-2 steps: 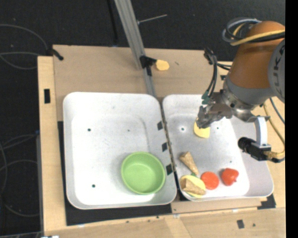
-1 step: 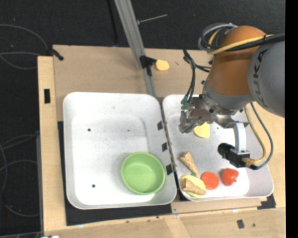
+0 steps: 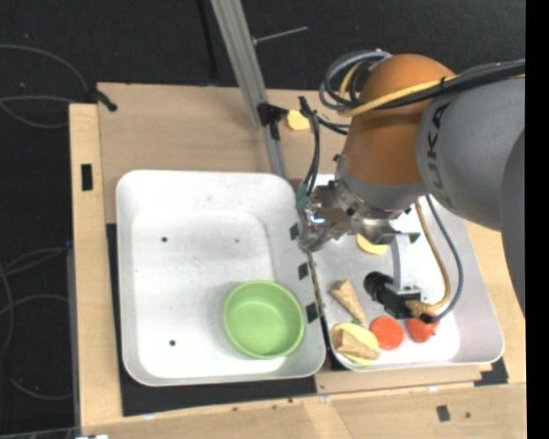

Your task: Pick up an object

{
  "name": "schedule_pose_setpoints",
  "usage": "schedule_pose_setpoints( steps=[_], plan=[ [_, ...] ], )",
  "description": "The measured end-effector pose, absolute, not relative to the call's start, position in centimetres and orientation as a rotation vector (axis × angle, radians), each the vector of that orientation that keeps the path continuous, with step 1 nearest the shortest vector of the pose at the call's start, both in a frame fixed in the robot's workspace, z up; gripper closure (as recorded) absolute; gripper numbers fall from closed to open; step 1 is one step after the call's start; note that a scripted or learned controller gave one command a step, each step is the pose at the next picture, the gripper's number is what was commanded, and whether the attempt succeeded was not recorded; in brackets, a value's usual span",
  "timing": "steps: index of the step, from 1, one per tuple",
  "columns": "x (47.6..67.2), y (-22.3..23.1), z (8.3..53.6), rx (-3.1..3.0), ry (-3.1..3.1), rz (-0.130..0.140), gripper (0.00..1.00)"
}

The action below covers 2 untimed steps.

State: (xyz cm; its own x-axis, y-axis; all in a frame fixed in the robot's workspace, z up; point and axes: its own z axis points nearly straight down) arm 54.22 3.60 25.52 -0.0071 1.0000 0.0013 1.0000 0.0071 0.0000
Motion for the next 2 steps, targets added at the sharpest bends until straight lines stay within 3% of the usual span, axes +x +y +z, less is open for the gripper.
schedule_pose_setpoints(
  steps=[1,2],
  plan=[
    [55.62,7.90,23.59,-2.216,-2.228,0.001,1.00],
    [55.59,7.74,23.70,-2.219,-2.224,-0.001,0.00]
  ],
)
